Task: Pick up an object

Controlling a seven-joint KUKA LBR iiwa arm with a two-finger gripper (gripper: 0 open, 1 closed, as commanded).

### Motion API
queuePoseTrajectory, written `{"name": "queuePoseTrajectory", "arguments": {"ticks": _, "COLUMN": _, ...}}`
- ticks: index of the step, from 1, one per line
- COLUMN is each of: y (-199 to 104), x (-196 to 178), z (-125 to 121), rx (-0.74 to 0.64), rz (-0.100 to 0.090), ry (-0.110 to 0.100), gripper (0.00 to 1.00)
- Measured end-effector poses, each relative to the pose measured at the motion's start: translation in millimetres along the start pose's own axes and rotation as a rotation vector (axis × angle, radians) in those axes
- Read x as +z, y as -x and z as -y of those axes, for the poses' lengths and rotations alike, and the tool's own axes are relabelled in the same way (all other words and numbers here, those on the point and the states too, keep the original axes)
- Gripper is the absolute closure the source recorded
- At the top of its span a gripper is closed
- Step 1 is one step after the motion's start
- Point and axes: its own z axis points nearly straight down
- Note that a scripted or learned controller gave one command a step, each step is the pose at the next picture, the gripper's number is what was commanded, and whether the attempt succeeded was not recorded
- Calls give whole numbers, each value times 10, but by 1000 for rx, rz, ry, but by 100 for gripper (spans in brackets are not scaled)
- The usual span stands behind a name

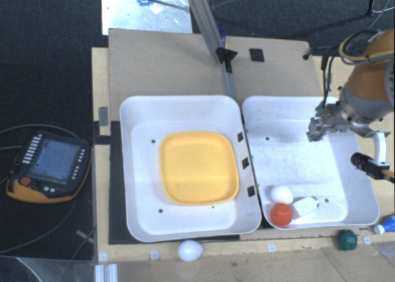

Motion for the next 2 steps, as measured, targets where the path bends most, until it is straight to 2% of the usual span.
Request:
{"name": "queuePoseTrajectory", "arguments": {"ticks": 1, "y": -18, "x": -450, "z": 59, "rx": 1, "rz": 0, "ry": -1, "gripper": 100}}
{"name": "queuePoseTrajectory", "arguments": {"ticks": 2, "y": -17, "x": -743, "z": 51, "rx": 1, "rz": 0, "ry": -1, "gripper": 100}}
